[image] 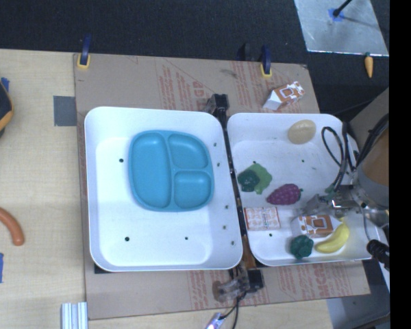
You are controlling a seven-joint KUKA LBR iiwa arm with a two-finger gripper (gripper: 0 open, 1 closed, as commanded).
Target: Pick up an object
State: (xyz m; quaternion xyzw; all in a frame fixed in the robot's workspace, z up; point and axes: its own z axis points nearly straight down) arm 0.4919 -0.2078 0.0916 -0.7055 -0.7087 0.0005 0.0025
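Gripper [327, 202] sits low at the right bin's [274, 123] right edge, just above the carton [316, 224] and banana [334, 240], likely lining up on one. Finger state: can't tell, metal blurs together. Nothing visibly held. Arm is cut off at right; grapes [284, 195] and broccoli [253, 177] lie apart, further left.

Two shallow white plastic bins, the left bin [109, 252] and the right bin [274, 125], show a smooth, faintly glossy finish on a sheet of matt brown cardboard [157, 81] laid over the pale wood-look counter [34, 184]. A sky-blue divided plastic tray [170, 170] looks smooth and satiny in the left bin. In the right bin, a yellow plastic banana [333, 240] and a purple plastic grape bunch [284, 195] carry a soft sheen beside a printed paper card [262, 218].
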